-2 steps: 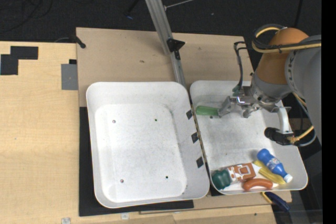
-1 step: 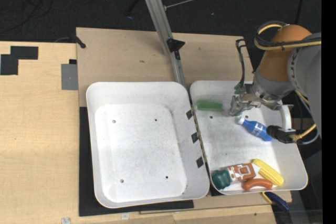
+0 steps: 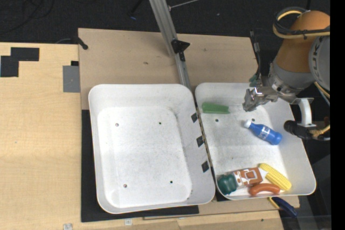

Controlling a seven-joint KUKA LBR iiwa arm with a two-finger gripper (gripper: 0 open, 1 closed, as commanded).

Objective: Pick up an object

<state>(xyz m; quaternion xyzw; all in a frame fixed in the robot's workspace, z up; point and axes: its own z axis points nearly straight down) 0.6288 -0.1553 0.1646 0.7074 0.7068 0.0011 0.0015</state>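
The right bin (image 3: 237,137) holds several objects. A flat green block (image 3: 215,109) lies near its far left. A blue bottle with a white cap (image 3: 263,132) lies near the middle right. At the front are a dark green piece (image 3: 227,183), a brown and white box (image 3: 247,176), an orange sausage-shaped toy (image 3: 264,189) and a yellow corn cob (image 3: 275,176). My gripper (image 3: 251,102) hangs over the far part of the right bin, between the green block and the bottle, a little above the bottle's cap. Nothing shows between its fingers.
The left bin (image 3: 143,145) sits beside the right one, joined by black clips (image 3: 199,140). A slanted metal rail (image 3: 164,21) rises behind the bins. A wooden bench top (image 3: 38,132) lies to the left.
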